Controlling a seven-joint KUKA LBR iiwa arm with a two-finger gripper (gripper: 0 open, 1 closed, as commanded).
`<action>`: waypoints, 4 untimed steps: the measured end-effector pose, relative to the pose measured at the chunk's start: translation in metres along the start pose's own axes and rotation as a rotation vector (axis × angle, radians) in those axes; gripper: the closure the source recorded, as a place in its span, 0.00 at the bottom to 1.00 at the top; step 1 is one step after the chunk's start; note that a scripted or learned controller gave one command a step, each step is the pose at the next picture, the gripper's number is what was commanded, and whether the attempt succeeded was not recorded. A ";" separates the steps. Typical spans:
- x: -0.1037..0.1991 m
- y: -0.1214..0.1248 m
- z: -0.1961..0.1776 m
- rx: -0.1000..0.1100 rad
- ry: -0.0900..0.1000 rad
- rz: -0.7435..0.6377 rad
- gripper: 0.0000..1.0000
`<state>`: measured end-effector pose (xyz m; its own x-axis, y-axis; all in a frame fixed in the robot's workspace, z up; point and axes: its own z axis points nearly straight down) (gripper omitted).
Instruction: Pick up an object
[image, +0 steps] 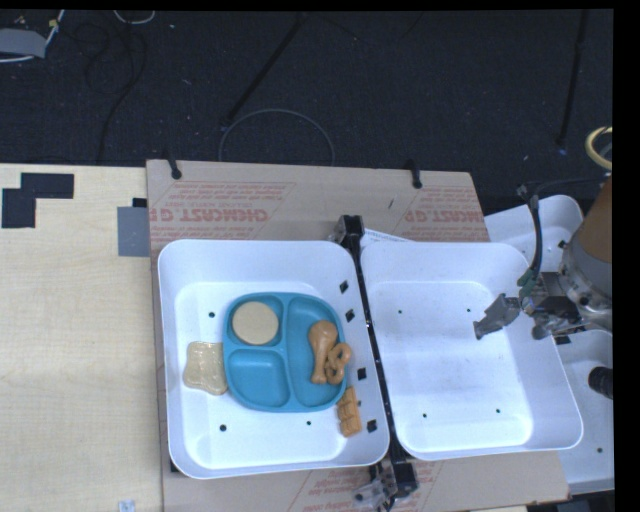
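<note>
Gripper (497, 318) of the grey arm hangs over the right shallow white bin (440, 440), near its right wall; whether its fingers are spread or pressed together cannot be told. In the left white bin (190, 450) lies a blue sectioned plastic tray (265, 385) bearing a round tan cracker (254, 322) and a brown pretzel-shaped piece (328, 352), with a pale yellowish chunk (205, 367) touching its left edge and a small orange-brown piece (349, 411) just beside its lower right corner.

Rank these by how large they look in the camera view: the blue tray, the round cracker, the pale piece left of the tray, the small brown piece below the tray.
1. blue tray
2. round cracker
3. pale piece, looks close to the cracker, so unsure
4. small brown piece
</note>
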<state>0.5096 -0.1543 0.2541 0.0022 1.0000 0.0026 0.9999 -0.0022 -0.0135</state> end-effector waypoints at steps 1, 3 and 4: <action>0.000 0.002 -0.006 -0.012 -0.003 -0.002 0.00; 0.005 -0.007 0.116 -0.004 0.000 -0.002 0.00; 0.006 -0.007 0.169 -0.010 -0.001 -0.001 0.00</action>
<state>0.5006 -0.1480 0.0852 0.0009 1.0000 0.0011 1.0000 -0.0009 -0.0035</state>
